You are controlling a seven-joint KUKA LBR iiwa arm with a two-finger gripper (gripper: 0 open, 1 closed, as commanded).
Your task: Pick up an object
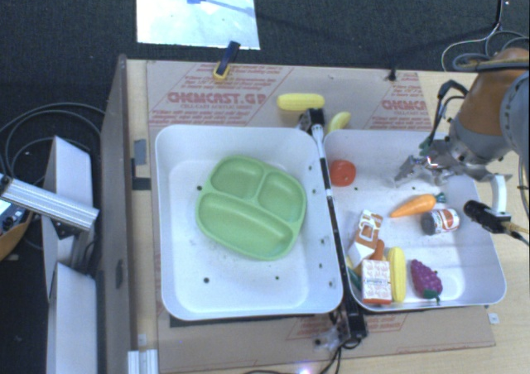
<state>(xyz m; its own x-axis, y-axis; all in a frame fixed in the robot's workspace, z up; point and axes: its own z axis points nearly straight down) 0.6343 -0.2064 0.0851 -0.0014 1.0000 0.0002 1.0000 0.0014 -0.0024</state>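
The toy carrot (412, 206) lies near the middle of the right bin (489, 285), just beside a small can (440, 221). I judge it light, stiff and slick, tapered too, so I would take it across its thick orange middle. My claw (421, 164) hangs just above and behind it, low over the bin floor, my arm coming in from the right, wrist bent down. My prongs look spread and hold nothing

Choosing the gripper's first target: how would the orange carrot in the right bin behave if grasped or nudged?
The carrot looks like a smooth toy, so probably light and stiff. Its tapered shape may slip between fingers. Lying on its side on the right bin floor, it could roll if pushed.
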